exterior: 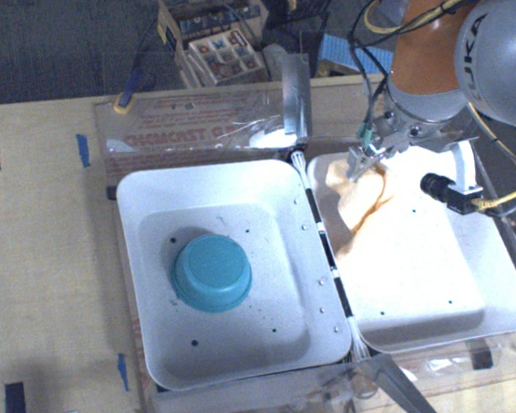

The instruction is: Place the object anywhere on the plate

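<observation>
Nearest to us, we see the front rim of the left bin (248,369), a shallow white plastic tray with rounded corners and a few dark specks on its floor. In it sits what we take for the plate (212,272), a round teal piece with a smooth, matte plastic look and a raised rim, lying left of the bin's middle, alone and touching nothing else. Across the divider, the right bin (453,318) is washed out by bright light, its floor glossy and nearly featureless. Further back in that bin, near its far left corner, we pick out the object (360,201), a pale tan, soft, irregular shape with an orange-brown curved edge; the glare blurs its outline, so we cannot name its material. Right at its upper end hangs the end effector (365,156), a small metallic tip with cables running up to the grey arm (489,48) and its orange band. It looks to be touching the top of the object, but whether the fingers are open or closed on it we cannot tell. The object is well apart from the plate, a bin away. Beyond the bins, on the wooden table (38,297), lies a crinkled clear plastic sheet (195,130).
</observation>
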Available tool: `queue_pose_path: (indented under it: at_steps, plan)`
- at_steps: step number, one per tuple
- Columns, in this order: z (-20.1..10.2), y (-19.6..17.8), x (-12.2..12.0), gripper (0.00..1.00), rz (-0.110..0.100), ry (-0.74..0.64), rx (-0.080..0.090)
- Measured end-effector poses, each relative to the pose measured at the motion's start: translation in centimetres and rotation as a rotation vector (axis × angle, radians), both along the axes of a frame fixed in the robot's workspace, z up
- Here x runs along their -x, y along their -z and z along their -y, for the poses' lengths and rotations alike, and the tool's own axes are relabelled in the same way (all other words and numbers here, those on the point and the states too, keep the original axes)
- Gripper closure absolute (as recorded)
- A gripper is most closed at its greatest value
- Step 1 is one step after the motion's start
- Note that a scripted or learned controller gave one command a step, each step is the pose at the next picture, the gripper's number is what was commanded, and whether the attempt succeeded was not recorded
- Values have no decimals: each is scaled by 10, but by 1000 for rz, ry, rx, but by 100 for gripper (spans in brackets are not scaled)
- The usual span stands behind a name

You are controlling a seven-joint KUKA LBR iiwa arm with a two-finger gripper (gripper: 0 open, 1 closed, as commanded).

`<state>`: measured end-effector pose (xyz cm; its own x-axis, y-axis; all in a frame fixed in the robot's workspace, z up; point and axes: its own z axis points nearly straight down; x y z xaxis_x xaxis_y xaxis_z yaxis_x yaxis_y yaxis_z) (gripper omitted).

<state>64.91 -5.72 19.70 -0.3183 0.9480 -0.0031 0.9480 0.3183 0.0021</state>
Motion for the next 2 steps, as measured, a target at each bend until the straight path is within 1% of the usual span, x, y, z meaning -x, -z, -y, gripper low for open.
queue_pose_path:
  at_steps: [1, 2]
  plan:
    - [0, -28, -1, 100, 2, -1, -1]
    - [-51, -39, -4, 100, 4, -403, 0]
